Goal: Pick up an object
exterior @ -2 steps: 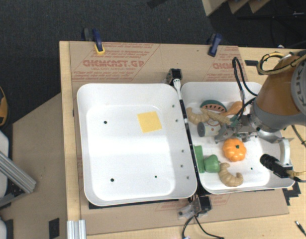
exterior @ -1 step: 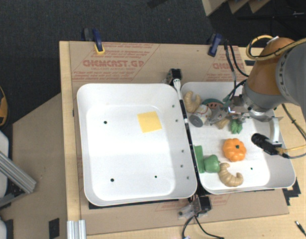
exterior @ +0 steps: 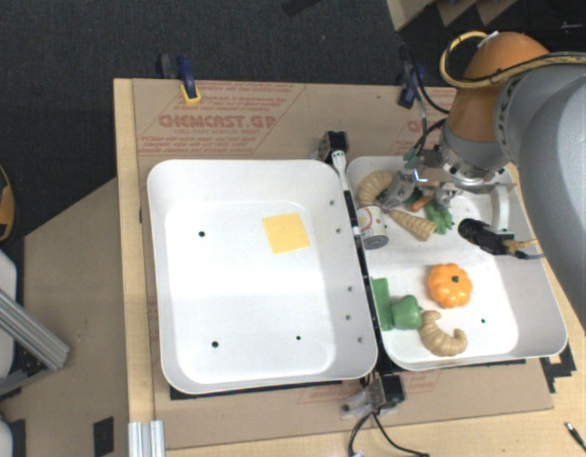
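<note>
Nearest me in the right bin [exterior: 535,336] lie a croissant [exterior: 443,335], a green block [exterior: 397,310] and a small pumpkin [exterior: 449,285], well apart from the yellow square [exterior: 286,232] in the left bin [exterior: 178,350]. Farther back, the gripper [exterior: 414,188] sits low over a crowded cluster: cone [exterior: 411,222], green piece [exterior: 439,216], tan pastry [exterior: 373,188]. I cannot tell the claw's state; I judge a straight, centred descent on one item best, lest neighbours get nudged.

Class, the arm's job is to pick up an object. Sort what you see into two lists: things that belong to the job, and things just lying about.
Job:
gripper
cone-shaped toy
orange pumpkin
green block
croissant
yellow square

Lying about:
blue clamp
cardboard sheet
</note>
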Motion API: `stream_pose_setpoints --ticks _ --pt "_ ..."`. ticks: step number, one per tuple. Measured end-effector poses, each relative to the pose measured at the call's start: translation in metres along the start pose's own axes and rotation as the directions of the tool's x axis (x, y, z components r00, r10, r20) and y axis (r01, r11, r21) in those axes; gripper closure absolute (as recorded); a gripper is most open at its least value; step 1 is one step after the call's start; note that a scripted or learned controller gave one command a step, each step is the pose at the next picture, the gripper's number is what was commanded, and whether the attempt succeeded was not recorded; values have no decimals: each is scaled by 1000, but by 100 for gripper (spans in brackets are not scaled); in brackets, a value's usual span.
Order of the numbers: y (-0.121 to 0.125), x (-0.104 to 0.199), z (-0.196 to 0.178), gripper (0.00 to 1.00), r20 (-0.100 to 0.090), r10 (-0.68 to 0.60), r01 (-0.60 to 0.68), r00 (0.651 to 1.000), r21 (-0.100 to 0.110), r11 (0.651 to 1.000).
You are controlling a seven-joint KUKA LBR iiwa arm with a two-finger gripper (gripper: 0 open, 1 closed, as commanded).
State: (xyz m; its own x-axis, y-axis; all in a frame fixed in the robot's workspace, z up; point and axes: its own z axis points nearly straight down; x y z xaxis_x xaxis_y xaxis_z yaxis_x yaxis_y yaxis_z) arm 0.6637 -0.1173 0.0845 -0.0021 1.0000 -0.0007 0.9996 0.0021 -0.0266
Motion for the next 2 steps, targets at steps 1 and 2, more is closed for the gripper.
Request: stream_pose_setpoints --ticks 1,2 --pt "-2 -3 -11 100 2 4 -4 1000 0 1000" --pt "-96 -3 -4 100 1 5 -5 1000 -39 999"
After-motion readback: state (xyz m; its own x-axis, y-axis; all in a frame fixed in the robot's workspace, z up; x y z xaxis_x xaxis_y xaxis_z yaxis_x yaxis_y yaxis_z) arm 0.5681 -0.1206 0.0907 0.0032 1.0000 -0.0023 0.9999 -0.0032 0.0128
